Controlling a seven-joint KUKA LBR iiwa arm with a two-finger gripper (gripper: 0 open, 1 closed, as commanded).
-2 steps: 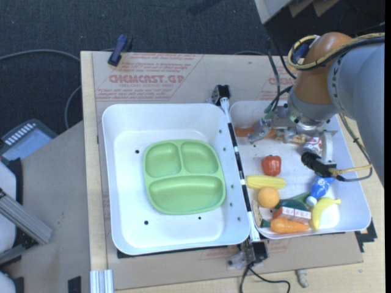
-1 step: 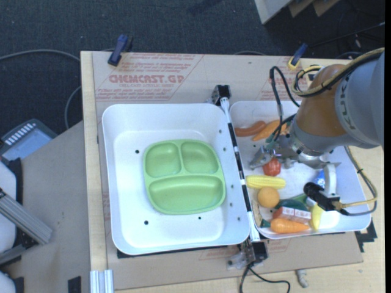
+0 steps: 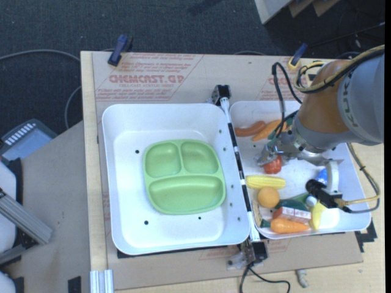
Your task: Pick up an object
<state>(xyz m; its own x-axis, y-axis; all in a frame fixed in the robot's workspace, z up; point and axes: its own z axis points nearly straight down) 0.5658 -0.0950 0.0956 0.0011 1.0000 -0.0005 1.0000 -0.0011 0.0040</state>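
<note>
The gripper [image 3: 273, 156] is low in the right bin [image 3: 353, 174], its fingers down around a small red object [image 3: 274, 165]; whether they clamp it I cannot tell; just below lie a yellow corn cob [image 3: 265, 182] and an orange ball [image 3: 268, 197]; an orange carrot-like piece [image 3: 250, 129] sits toward the bin's far corner; the left bin [image 3: 116, 163] carries a green divided plate [image 3: 183, 176] at its middle.

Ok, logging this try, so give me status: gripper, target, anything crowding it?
Gripper low in right bin, over red item; grasp unconfirmed. Corn and orange ball close beside. Green tray in left bin, apart.
</note>
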